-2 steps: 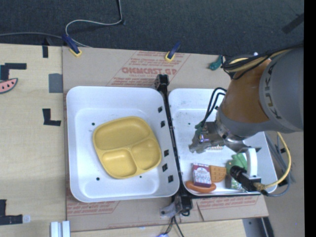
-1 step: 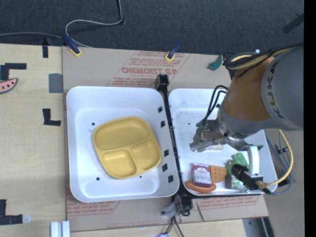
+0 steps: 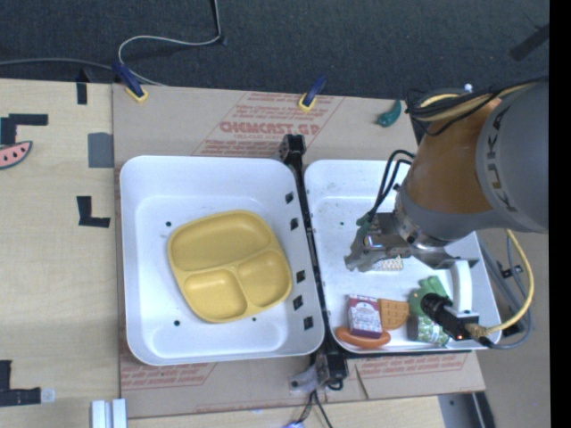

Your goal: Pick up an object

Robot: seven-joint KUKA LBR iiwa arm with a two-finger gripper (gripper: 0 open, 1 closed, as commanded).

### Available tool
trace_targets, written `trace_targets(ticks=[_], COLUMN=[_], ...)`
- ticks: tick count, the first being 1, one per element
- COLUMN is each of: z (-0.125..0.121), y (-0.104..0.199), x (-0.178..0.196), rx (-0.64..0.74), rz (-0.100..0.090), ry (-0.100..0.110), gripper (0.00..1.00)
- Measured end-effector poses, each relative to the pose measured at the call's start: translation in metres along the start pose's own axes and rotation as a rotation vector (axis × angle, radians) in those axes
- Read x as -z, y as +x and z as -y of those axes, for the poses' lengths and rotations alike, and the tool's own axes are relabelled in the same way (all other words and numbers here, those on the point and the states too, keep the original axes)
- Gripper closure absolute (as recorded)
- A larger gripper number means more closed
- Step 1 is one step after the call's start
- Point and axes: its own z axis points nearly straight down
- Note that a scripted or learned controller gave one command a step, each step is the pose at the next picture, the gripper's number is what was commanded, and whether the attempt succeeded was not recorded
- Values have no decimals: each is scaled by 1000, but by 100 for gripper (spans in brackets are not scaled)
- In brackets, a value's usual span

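Objects for picking, a maroon packet (image 3: 364,314), a cracker (image 3: 393,310) and a green item (image 3: 432,289), lie at the right bin's (image 3: 332,194) near edge. I see my gripper (image 3: 373,255) low above them; whether it's clenched I cannot tell. Nothing looks lifted yet.

A cluster of small objects lies at the near edge of the right bin (image 3: 330,194): a dark red packet (image 3: 363,314), an orange cracker-like square (image 3: 392,311) beside it, a red sausage-shaped piece (image 3: 361,337) in front, and green items (image 3: 432,321) to their right.
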Motion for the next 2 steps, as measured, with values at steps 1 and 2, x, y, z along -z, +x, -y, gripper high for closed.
trace_targets(ticks=[1, 2], z=[0, 5], y=[1, 5], x=[9, -22], rx=[1, -4], rz=[-1, 3], ry=[1, -3], gripper=[100, 100])
